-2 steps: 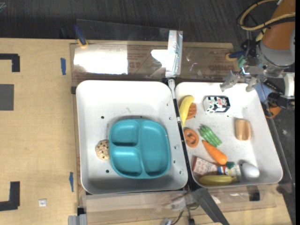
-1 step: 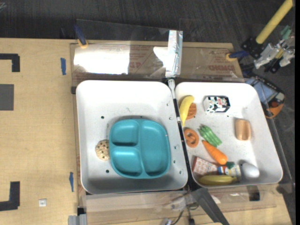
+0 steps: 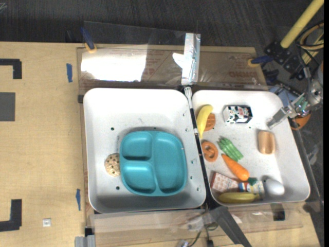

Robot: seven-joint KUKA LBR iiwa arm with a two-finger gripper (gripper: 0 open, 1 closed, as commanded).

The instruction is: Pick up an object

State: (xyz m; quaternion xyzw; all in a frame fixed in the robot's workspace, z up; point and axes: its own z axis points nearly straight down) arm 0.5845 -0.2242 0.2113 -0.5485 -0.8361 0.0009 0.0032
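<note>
Grey gripper (image 3: pixel 289 112): reaches in over the right bin's (image 3: pixel 288 163) right rim; arm mostly cut off.
Grip: too blurred to tell if open or closed.
Objects: tan block (image 3: pixel 266 141) lies nearest in that bin; carrot (image 3: pixel 235 167) and banana (image 3: pixel 205 118) further left.

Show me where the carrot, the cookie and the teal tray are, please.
carrot (image 3: pixel 235 168), camera view, on the middle of its orange body.
cookie (image 3: pixel 112 164), camera view, on the centre of its speckled top.
teal tray (image 3: pixel 153 161), camera view, on the divider between its compartments.
</note>
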